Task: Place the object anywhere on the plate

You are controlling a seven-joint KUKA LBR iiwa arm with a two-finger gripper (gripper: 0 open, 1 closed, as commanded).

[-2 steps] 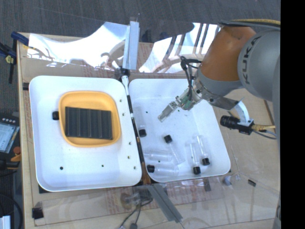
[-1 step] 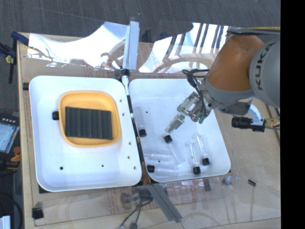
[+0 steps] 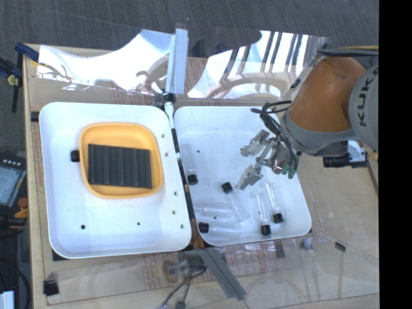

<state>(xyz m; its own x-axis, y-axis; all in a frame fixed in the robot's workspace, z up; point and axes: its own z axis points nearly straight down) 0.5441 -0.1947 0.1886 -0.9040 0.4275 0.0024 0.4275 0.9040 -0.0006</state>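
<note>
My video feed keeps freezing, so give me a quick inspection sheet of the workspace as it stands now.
Surface: wooden bench bearing two white bins, left bin and right bin.
Job's things: yellow plate in the left bin, a dark ribbed block on it; clear vials with black caps lying in the right bin.
Clutter: small black pieces loose in the right bin.
Gripper: gripper above the right bin, open, nothing between its fingers.
Cables: black cable at the wrist.
Surroundings: reflective sheet behind the bins.
</note>
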